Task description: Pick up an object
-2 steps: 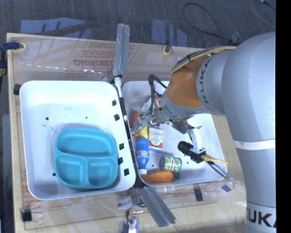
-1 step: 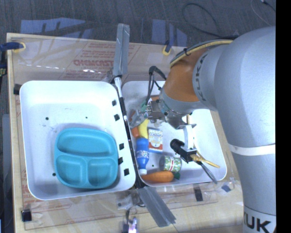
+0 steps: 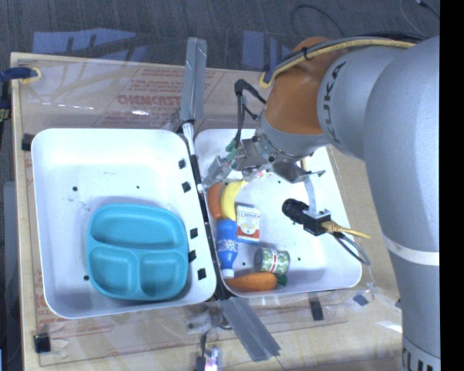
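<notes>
A: What's there to pick, and where?

B: All the loose stuff is in the right bin (image 3: 340,246), bunched along its left wall. At the far end of the bunch there's a yellow banana (image 3: 230,198), w/ an orange piece (image 3: 214,199) squeezed btwn it and the wall.

A: And nearer the camera?

B: A small white carton (image 3: 248,224) w/ red print sits just below the banana's lower end. Left of it is a blue-and-white bottle (image 3: 227,247), lying lengthwise along the wall. Then a green can (image 3: 273,260) on its side, right of the bottle's near end. A carrot (image 3: 252,281) lies across by the near wall, right under the can. Touching or not, can't tell.

A: Gripper?

B: The gripper (image 3: 230,161) is at the far-left corner of the right bin, just beyond the banana's top end. Can't tell if it's wide, narrow or holding sth; too cluttered and blurry there.

A: Arm?

B: The grey arm (image 3: 387,130) comes in from the right, w/ the orange band (image 3: 294,91) above the wrist. It covers the right bin's far-right part.

A: Other side?

B: The left bin (image 3: 100,165) has one blue tray (image 3: 138,250) w/ 3 compartments, lying flat in the near half. The bins sit edge to edge on the bench (image 3: 100,91).
</notes>
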Motion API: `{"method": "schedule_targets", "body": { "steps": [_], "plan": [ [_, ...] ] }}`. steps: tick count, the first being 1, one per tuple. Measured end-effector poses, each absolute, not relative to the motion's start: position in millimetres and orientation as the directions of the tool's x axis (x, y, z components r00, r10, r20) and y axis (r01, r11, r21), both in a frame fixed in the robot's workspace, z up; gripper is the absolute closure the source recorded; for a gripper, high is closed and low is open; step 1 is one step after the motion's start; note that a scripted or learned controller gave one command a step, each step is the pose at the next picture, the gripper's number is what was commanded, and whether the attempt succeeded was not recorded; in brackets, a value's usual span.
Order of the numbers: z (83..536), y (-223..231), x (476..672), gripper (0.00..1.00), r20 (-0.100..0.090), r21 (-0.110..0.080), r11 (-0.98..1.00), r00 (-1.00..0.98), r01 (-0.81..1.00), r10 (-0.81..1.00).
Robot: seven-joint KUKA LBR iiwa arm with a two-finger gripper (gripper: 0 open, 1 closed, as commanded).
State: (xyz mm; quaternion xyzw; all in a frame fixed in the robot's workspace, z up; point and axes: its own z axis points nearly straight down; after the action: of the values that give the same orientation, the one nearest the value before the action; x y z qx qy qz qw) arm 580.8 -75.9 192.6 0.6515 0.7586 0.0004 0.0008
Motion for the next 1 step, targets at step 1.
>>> {"method": "schedule_targets", "body": {
  "steps": [1],
  "plan": [
    [135.0, -106.9, 555.9, 0.00, -0.007, 0.023, 0.082, -0.082, 0.996, 0.997]
  ]
}}
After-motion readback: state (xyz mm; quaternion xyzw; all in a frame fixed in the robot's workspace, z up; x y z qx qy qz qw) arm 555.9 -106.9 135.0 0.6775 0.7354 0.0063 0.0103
